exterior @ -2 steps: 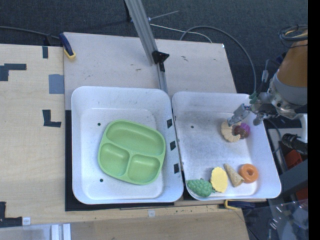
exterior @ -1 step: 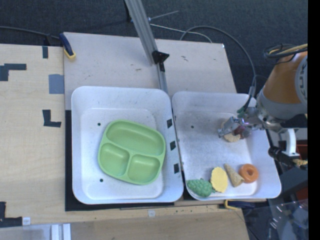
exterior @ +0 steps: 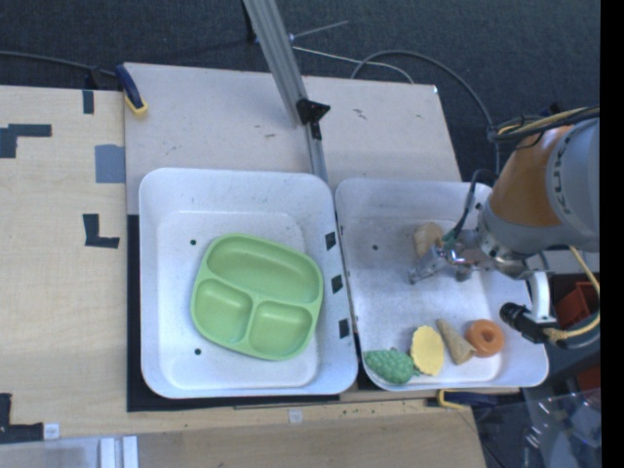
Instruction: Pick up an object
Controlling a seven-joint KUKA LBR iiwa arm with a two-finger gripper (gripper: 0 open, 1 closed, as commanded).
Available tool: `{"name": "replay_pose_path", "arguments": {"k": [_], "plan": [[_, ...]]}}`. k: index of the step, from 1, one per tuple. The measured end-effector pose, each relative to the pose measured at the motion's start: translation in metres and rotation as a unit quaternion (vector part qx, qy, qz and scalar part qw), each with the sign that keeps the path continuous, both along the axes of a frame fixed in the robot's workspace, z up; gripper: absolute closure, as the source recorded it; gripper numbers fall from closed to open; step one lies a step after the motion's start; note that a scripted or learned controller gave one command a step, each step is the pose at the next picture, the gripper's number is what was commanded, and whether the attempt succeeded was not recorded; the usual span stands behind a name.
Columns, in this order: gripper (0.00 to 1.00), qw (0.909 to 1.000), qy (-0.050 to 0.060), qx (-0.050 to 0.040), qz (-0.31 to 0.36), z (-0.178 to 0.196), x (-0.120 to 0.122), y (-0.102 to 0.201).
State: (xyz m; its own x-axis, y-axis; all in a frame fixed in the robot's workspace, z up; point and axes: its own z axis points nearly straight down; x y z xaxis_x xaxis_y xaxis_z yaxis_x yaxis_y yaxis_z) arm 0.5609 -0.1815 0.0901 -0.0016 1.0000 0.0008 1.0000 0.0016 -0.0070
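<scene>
My gripper point(exterior: 425, 270) hangs low over the middle of the right bin point(exterior: 380, 213), its metal fingers pointing left. A tan lump of toy food point(exterior: 427, 237) lies just behind the fingers, close to them or touching; I cannot tell which. Along the right bin's front edge lie a green leafy piece point(exterior: 391, 365), a yellow piece point(exterior: 426, 349), a tan cone-shaped piece point(exterior: 453, 340) and an orange ring point(exterior: 485, 337). Nothing shows between the fingers.
The left bin point(exterior: 161, 261) holds a green divided plate point(exterior: 257, 295). A grey metal pole point(exterior: 283, 61) slants down from the top to the bins' shared back corner. The arm's orange band point(exterior: 526, 178) sits over the right bin's right rim.
</scene>
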Motion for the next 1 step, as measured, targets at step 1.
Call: {"name": "replay_pose_path", "arguments": {"k": [1], "plan": [[1.0,1.0,-0.002,0.0,0.0,0.0131,0.0013,0.0002]]}}
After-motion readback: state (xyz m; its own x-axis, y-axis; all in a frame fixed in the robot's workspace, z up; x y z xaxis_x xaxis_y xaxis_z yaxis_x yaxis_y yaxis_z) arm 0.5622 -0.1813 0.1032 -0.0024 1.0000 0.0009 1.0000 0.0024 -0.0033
